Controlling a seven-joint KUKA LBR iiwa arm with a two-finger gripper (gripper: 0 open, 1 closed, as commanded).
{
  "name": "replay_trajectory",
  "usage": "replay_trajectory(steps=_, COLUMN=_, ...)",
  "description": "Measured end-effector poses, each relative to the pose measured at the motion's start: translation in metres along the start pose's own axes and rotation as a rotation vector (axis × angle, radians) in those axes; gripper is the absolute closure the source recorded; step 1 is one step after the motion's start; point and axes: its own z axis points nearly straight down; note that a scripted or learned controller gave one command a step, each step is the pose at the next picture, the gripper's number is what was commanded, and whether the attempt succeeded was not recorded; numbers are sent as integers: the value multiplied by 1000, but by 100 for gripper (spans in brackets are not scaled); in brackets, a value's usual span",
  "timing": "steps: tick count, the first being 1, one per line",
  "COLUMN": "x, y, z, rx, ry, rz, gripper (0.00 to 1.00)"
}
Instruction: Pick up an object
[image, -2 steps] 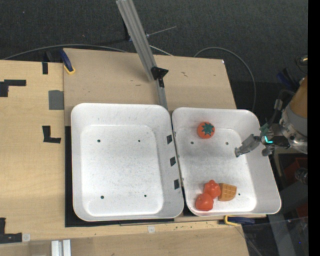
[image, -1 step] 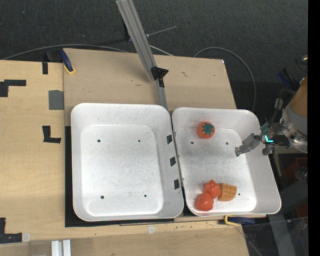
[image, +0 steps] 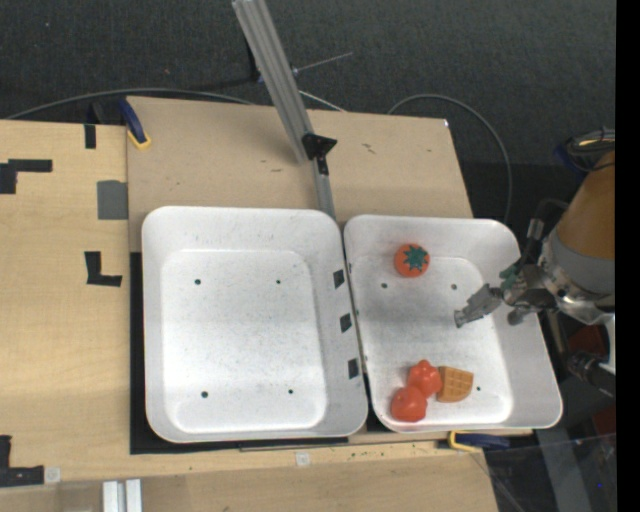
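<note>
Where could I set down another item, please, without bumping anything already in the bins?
The left bin has bare floor from wall to wall. In the right bin, the middle strip between the tomato and the front cluster of red pepper and waffle is bare, though the end effector hangs over its right side.

no text, label, brand, number or sign can be read anywhere here. the black marks on the surface (image: 60, 200) at the left are plain tape shapes, not letters. the two white bins (image: 240, 320) carry only small dark dots, and the toys in the right bin (image: 450, 320) bear no print that can be made out.
</note>
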Motion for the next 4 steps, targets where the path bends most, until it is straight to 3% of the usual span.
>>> replay_trajectory(steps=2, x=8, y=2, z=108, rx=2, ry=1, rz=0, gripper=0)
replay_trajectory(steps=3, x=8, y=3, z=96, rx=-1, ry=1, rz=-1, gripper=100)
replay_trajectory(steps=4, x=18, y=0, z=46, rx=-8, ry=-1, rz=-1, gripper=100)
